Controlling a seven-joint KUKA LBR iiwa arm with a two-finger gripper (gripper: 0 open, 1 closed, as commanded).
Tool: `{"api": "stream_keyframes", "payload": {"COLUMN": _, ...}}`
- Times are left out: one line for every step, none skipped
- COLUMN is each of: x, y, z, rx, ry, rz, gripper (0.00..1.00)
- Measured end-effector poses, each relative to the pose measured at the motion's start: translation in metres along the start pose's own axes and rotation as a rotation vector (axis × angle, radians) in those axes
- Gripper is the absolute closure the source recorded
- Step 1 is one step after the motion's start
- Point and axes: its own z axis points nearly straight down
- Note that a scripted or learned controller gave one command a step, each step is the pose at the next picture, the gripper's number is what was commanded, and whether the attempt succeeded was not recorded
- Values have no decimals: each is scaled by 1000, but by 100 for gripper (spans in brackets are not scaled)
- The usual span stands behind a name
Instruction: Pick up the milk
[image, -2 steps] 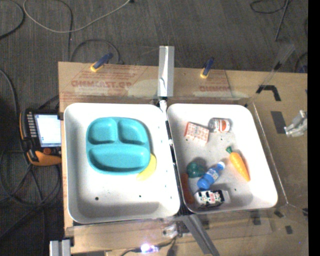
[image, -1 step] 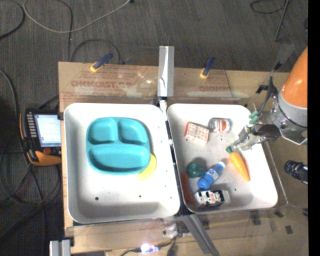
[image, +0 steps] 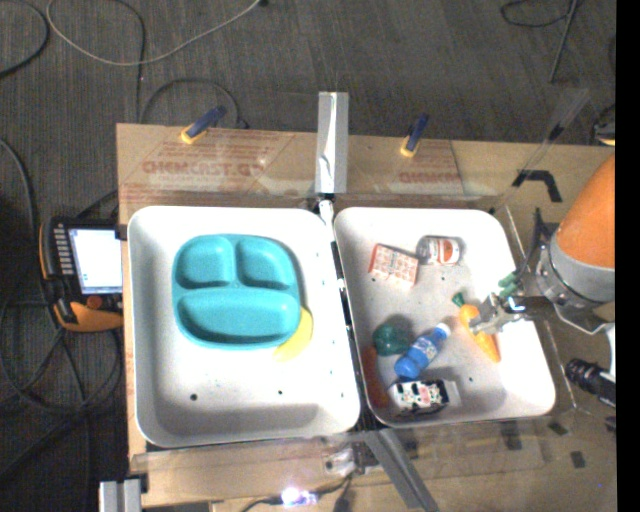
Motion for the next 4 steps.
{"api": "stream_keyframes", "payload": {"x": 52, "y": 2, "z": -56, "rx": -2, "ry": -1, "rz": 356, "gripper": 100}}
{"api": "stream_keyframes", "payload": {"x": 105, "y": 3, "z": 0, "rx": 1, "ry": -1, "rz": 217, "gripper": 100}}
{"api": "stream_keyframes", "payload": {"x": 51, "y": 1, "z": 6, "rx": 0, "ry": -1, "rz": 53, "gripper": 100}}
{"api": "stream_keyframes", "payload": {"x": 96, "y": 11, "z": 37, "rx": 1, "ry": 1, "rz": -184, "gripper": 100}}
